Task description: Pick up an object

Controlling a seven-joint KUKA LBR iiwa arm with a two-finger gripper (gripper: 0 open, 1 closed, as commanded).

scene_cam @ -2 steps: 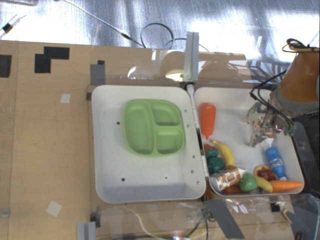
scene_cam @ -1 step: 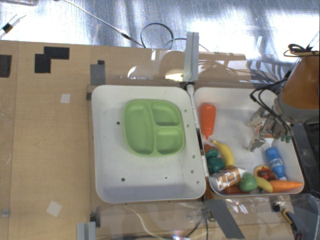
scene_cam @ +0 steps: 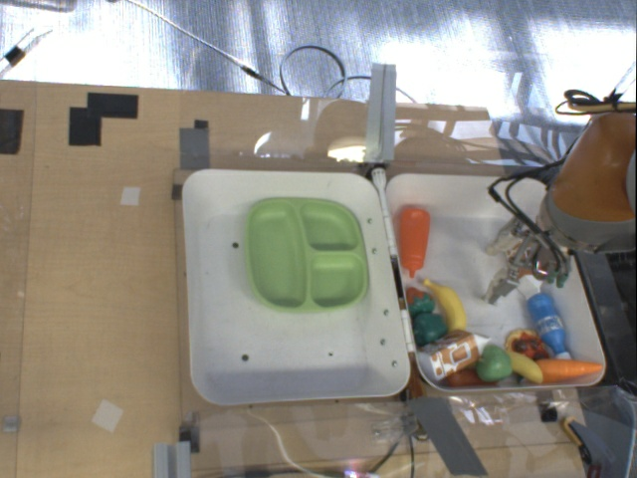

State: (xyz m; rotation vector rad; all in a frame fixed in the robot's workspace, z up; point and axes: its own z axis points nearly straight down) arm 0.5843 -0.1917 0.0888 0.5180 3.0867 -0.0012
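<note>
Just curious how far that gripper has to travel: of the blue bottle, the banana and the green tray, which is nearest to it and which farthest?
1. Blue bottle, right beside the gripper in the right bin.
2. Banana, mid-bin, toward the divider.
3. Green tray, across in the left bin.

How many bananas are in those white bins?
2, as far as I can see. One banana lies near the middle of the right bin, left of the gripper. The other banana lies near its front edge, beside the carrot. Others may be hidden in the pile.

No text or label can be read.
</note>
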